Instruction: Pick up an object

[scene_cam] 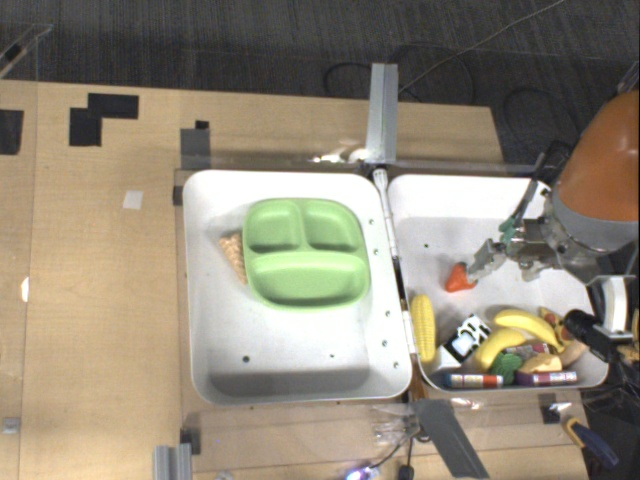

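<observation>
Toy pile: along the near wall of the right-hand shallow white bin you are looking at a heap of small toys, with two yellow plastic bananas lying on top and a red and purple marker-like stick lying flat against the bin's front edge.
Dice: a black and white cube is sitting just left of the bananas.
Corn: a yellow plastic corn cob is lying lengthwise beside the bin's left wall, near the cube.
Orange piece: a small orange-red cone-shaped toy is resting on the bare bin floor, apart from the pile and above the corn cob in your view.
Tool: the grey two-finger tool is hanging just to the right of the orange piece, its tip very near or touching it; you cannot tell whether its fingers are spread or pressed together, and nothing is showing between them.
Arm: the grey arm with the orange band is reaching in over the right bin from your right.
Left bin: the other shallow white bin is holding a green plastic divided tray with three compartments, and a tan waffle-textured piece is poking out from under the tray's left edge.
Desk: both bins are sitting side by side on the light wooden desk.
</observation>
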Robot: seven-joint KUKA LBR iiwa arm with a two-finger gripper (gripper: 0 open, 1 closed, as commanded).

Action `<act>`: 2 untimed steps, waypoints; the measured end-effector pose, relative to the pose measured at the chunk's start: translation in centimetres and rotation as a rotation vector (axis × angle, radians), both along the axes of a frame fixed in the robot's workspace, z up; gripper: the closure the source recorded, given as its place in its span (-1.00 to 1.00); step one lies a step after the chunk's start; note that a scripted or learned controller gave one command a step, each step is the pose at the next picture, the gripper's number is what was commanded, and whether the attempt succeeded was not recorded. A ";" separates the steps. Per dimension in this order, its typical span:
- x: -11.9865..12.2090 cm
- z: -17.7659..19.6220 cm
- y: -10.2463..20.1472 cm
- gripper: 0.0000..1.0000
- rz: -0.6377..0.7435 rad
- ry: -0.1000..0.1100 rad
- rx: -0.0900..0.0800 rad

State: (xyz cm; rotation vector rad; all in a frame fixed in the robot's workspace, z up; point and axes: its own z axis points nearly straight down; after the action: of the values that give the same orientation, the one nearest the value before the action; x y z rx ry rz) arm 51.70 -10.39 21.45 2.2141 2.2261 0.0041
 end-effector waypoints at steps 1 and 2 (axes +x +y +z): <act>3.5 -11.8 1.1 -1.00 0.036 -0.002 -0.001; 11.8 -12.5 -1.1 -1.00 0.077 -0.011 -0.002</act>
State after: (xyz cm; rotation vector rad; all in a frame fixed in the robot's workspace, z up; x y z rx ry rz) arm 63.46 -11.49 8.98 2.1207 2.3023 0.0141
